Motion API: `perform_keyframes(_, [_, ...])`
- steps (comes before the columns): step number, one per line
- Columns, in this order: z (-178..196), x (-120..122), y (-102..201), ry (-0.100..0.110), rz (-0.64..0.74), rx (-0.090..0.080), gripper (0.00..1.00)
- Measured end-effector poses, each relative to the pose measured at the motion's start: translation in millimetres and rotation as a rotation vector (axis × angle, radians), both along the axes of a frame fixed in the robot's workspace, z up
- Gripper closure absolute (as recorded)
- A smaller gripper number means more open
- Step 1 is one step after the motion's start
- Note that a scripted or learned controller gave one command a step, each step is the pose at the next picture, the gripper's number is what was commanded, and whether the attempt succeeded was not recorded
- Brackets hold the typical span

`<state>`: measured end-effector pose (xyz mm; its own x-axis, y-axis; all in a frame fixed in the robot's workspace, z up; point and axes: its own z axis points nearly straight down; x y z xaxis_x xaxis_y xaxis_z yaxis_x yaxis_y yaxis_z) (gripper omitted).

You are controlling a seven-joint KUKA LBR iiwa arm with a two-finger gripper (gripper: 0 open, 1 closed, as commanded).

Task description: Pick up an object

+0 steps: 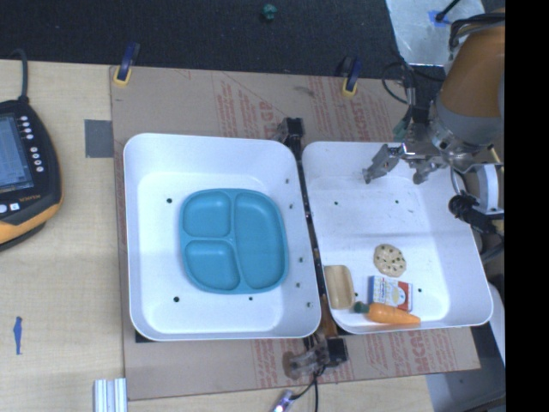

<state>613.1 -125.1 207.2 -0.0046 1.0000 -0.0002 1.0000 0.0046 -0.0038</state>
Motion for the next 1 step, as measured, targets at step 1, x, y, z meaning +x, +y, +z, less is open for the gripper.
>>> perform_keyframes(1, [-1.2,-39.8,-16.3,0.001,0.001,-0.002,0.0])
